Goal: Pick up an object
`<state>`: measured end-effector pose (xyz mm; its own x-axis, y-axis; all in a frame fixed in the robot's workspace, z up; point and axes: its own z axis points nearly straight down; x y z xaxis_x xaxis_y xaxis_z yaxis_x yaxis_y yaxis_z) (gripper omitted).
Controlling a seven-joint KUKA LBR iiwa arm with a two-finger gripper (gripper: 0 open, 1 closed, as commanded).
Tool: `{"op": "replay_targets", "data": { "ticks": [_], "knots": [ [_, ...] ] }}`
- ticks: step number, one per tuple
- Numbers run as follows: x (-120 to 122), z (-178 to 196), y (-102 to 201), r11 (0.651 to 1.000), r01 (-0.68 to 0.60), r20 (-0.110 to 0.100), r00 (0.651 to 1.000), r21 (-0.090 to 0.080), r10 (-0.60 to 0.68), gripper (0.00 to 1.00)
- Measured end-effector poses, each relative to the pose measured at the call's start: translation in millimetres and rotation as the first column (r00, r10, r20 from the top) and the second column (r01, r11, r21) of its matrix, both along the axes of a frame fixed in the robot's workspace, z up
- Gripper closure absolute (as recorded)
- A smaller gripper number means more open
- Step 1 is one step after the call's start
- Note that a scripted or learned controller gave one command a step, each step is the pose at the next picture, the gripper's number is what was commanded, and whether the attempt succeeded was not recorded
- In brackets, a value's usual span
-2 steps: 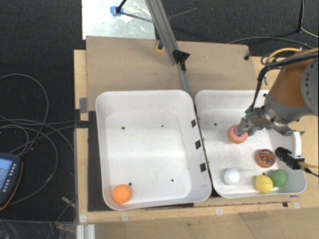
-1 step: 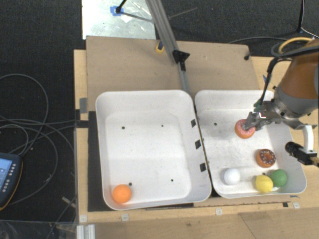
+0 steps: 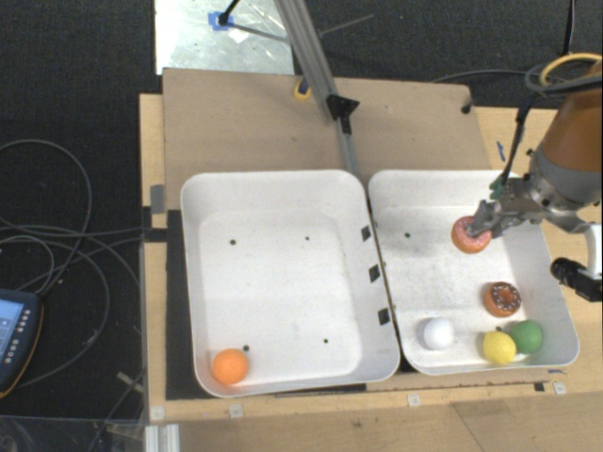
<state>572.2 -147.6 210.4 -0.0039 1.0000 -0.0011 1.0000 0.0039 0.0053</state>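
Note:
A pink frosted doughnut [image 3: 467, 238] lies in the upper middle of the right bin [image 3: 415, 252]. My gripper [image 3: 486, 217] comes in from the right and sits directly at the doughnut's upper right edge, partly covering it. Whether it has hold of the doughnut is not visible. Lower in the same bin are a chocolate doughnut with sprinkles [image 3: 502, 298], a white ball [image 3: 436, 333], a yellow ball [image 3: 498, 347] and a green ball [image 3: 528, 336]. An orange ball [image 3: 229, 366] rests in the front left corner of the left bin [image 3: 273, 252].
A slanted metal pole [image 3: 309, 45] crosses the back of the bench and ends near the gap between the bins. Black clips [image 3: 374, 273] line the shared bin wall. Cables and a handheld pendant [image 3: 14, 335] lie on the floor at left.

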Motion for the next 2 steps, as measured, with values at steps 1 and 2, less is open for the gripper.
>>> {"op": "replay_targets", "data": {
  "ticks": [1, 2],
  "knots": [
    [-4.2, 12.2, 46.8, 1.000, -0.006, -0.003, 1.000, 0.003, 0.006, 1.00],
    [-11.9, 5.5, 96.0, 1.000, -0.006, -0.006, 1.000, 0.004, 0.006, 1.00]
  ]
}}
